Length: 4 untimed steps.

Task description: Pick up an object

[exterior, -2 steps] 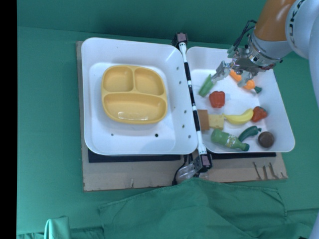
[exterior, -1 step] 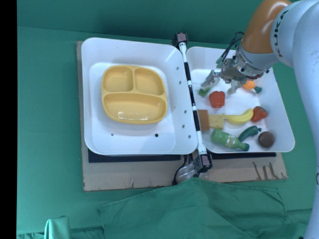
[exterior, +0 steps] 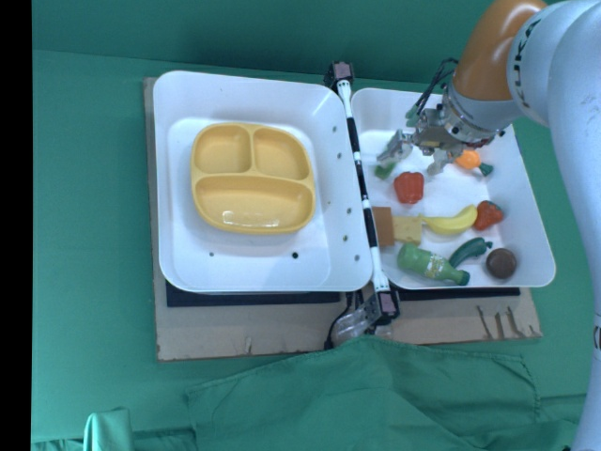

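Green cloth [exterior: 376, 397] bunches up nearest me; I've got the yellow divided plate [exterior: 252, 177] in the left bin [exterior: 178, 252]. Right bin [exterior: 531, 238]: red pepper [exterior: 408, 187], banana [exterior: 451, 221], green bottle [exterior: 430, 265]. Gripper [exterior: 418, 153] hangs above them; I can't tell how its jaws stand.

My end effector [exterior: 419, 150] blurs against the right bin [exterior: 526, 205]; finger spacing unreadable. My wrist covers that bin's far rim and part of the orange piece [exterior: 467, 159]. The small green thing [exterior: 384, 170] under my fingers is too small to identify. My arm runs off the right edge.
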### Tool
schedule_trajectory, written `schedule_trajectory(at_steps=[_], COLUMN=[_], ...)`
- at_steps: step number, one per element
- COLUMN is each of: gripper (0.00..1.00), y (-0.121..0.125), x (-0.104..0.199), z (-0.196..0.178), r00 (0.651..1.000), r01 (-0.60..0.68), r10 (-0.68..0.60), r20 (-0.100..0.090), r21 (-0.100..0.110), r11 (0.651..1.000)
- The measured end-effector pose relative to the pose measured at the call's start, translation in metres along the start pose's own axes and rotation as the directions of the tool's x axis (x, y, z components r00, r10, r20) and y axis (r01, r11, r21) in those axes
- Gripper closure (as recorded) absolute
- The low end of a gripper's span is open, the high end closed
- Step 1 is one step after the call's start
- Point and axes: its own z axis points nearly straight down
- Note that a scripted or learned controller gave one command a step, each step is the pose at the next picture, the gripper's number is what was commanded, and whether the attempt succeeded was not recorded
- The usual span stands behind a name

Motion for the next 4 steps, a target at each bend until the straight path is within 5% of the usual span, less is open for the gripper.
schedule_trajectory(at_steps=[1,2,4], gripper=[1.0,1.0,1.0], y=[0.003,0.002,0.004], x=[-0.001,-0.004,-0.012], z=[-0.015,-0.061,-0.176], r00=[1.0,1.0,1.0], r01=[-0.002,0.0,0.0], r10=[0.002,0.0,0.0], r20=[0.002,0.001,0.002], r21=[-0.013,0.007,0.003], r11=[1.0,1.0,1.0])
